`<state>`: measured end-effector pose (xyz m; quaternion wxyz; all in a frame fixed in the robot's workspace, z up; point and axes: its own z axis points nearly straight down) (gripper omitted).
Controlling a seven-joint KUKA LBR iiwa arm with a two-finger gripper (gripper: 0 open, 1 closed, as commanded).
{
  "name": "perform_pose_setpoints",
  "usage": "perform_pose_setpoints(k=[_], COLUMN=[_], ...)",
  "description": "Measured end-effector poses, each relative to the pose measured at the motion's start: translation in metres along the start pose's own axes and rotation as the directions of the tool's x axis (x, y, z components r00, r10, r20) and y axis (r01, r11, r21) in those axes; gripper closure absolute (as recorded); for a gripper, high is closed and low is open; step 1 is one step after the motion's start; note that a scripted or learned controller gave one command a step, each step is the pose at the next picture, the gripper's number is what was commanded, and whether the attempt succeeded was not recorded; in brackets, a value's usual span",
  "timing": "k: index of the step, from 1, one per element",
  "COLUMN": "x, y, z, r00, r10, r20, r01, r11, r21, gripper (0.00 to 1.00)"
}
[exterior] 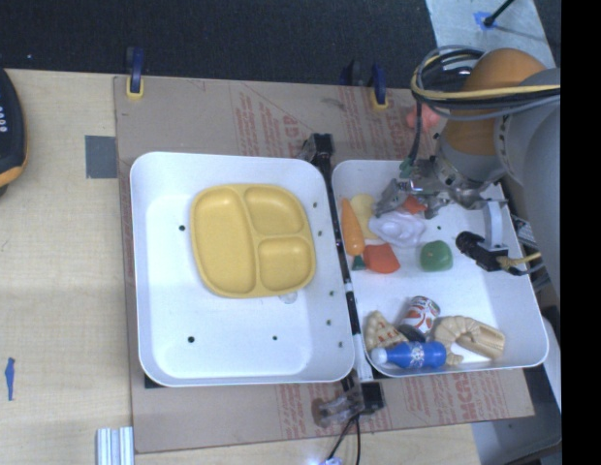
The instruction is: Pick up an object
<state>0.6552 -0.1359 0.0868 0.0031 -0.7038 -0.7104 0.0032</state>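
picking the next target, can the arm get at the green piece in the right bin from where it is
Probably yes: the green piece lies on open bin floor, nothing on top of it, and the claw hangs close by over the same right bin.

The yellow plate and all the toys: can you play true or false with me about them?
1. The yellow divided plate lies in the left bin. True.
2. The plate has two sections. False: it has three.
3. The orange carrot lies in the right bin, near the wall between the bins. True.
4. The blue bottle lies on the plate. False: it lies at the right bin's near edge.
5. The end effector hangs over the left bin. False: it is over the right bin's far end.
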Motion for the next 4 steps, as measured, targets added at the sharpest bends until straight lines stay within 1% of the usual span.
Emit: perform_pose_setpoints(k=[1,2,3,4], x=[-0.06,-0.039,-0.011,-0.015], y=[0.0,-0.09,0.002,-0.002], z=[-0.044,-0.002,-0.006,-0.017], r00=[1.0,1.0,1.0,1.0], r10=[0.01,0.006,0.0,0.001], r20=[0.004,-0.003,0.0,0.001], r01=[-0.01,-0.006,0.0,-0.001], r11=[1.0,1.0,1.0,1.0], r21=[-0.011,0.005,-0.014,-0.007], gripper=[0.0,0.0,0.0,1.0])
